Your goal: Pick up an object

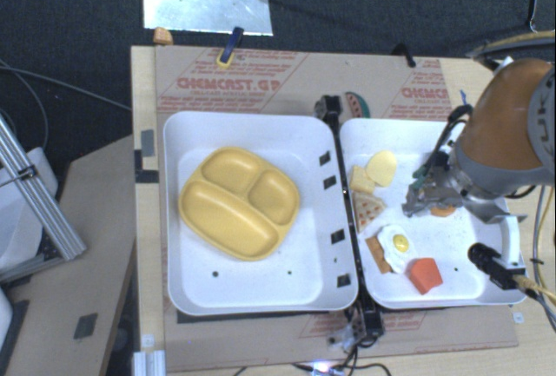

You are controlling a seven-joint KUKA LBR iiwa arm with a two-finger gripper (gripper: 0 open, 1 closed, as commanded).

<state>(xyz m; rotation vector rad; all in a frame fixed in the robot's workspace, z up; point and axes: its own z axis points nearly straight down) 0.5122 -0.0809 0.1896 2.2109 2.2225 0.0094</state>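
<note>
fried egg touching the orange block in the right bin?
Apart. The camera view shows white bin floor between the fried egg and the orange block.

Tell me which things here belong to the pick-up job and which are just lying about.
Job: gripper, fried egg, red block, yellow piece, waffle, right bin.
Lying about: yellow divided tray, left bin.

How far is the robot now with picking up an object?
Nothing looks picked up yet. The gripper is low in the right bin, next to an orange piece. The toy egg, red block and yellow slice lie loose. The grasp and lift are left.
</note>
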